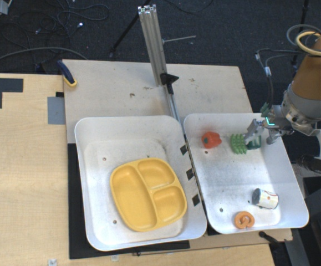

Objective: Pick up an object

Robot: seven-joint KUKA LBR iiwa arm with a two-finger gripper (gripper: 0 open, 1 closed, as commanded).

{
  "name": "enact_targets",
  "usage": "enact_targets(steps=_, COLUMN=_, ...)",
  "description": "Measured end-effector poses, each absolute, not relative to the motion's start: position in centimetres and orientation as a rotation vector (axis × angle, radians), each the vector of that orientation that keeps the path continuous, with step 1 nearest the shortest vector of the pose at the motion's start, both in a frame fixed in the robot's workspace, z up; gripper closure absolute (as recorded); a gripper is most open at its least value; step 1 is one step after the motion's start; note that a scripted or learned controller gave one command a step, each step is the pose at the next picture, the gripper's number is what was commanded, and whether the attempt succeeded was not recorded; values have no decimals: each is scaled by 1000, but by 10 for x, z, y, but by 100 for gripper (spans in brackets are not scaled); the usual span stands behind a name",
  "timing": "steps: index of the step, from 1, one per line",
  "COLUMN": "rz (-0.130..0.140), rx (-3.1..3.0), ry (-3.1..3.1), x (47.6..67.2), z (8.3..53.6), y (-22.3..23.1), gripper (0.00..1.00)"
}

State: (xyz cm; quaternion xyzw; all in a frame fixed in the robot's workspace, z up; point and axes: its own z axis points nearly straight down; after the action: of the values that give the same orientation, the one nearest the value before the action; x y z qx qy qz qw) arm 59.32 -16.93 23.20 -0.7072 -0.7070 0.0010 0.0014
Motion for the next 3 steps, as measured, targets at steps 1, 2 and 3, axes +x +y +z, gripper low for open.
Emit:
enact_targets(steps=1, rz=1, rx=-2221, ry=-2221, x=594, z=233, y=-169, gripper=0)
enact_targets(steps=2, rz=6, rx=-2217, ry=-2218, x=592, z=189, y=-165, gripper=0)
enact_targets(steps=3, rz=7, rx=-2217, ry=-2216, x=588, z=128, y=-172, gripper=0)
